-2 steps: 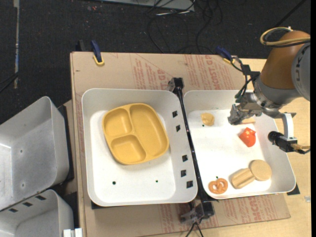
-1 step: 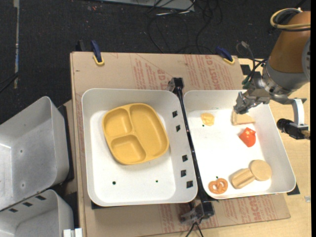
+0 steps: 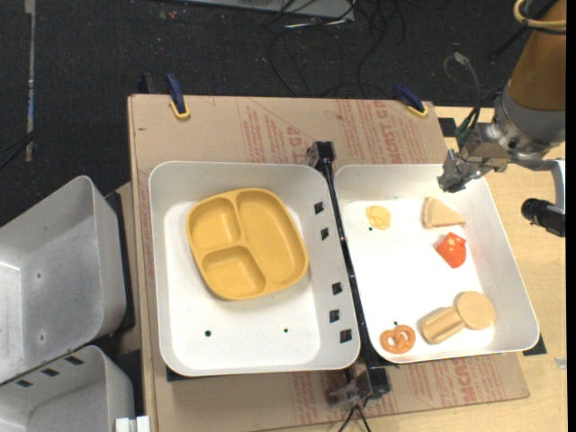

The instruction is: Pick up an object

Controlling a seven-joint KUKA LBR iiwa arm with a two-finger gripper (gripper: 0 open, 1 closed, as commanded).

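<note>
Pincer [image 3: 453,180] sits over the far edge of the right bin [image 3: 513,268] — can't tell its state from this angle, nothing visibly in it. Just near of it: tan wedge [image 3: 440,212]. Red piece [image 3: 452,249] nearer, small yellow piece [image 3: 379,216] to the left, pretzel [image 3: 397,337] and wooden mallet-shaped block [image 3: 457,317] at the near edge. Left bin [image 3: 180,331] — yellow divided plate [image 3: 246,241].

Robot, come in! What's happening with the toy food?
Pincer above right bin's far edge, carrying nothing. Wedge nearest, untouched. No obstruction between them.
</note>
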